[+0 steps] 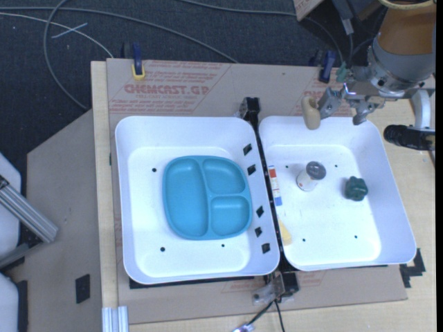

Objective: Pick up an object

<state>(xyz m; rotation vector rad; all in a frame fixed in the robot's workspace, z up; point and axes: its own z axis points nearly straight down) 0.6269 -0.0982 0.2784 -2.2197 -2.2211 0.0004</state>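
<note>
Seen from above at a slant, the grey arm (405, 30) enters from the upper right, its top cut off by the frame edge. Its gripper (337, 108) hangs over the far rim of the right bin (387, 244), fingers spread apart. A small tan object (312, 114) sits at the left fingertip, upright; whether it is gripped is unclear. In that bin lie a small metal-capped jar (311, 174), tilted, and a dark green lump (356, 188). The left bin (138, 247) holds a blue divided plate (206, 197).
</note>
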